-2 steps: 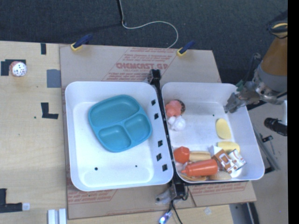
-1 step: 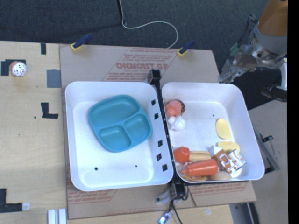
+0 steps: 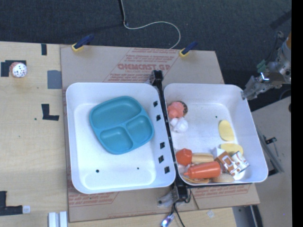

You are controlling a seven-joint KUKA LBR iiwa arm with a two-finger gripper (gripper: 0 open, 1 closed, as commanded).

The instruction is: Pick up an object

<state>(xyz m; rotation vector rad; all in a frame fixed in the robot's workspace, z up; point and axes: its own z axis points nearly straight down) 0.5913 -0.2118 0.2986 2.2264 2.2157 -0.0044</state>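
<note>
White plastic bins sit side by side on the tabletop point(image 3: 28, 126), and all the grabbable stuff is in the right bin point(image 3: 203, 96). My gripper point(image 3: 253, 88) hangs just off that bin's upper right corner, outside the rim, so nothing's picked yet. Can't tell how wide my fingers are; it's too small and blurry out there. The toys are crowded along the bin's lower edge: an orange carrot point(image 3: 203, 170), a red piece point(image 3: 183, 155), a patterned block point(image 3: 233, 163). The yellow piece point(image 3: 226, 129) lies apart from them, so I reckon it's the easier grab. The blue tray point(image 3: 120, 124) has the left bin point(image 3: 80, 98) to itself.
</note>
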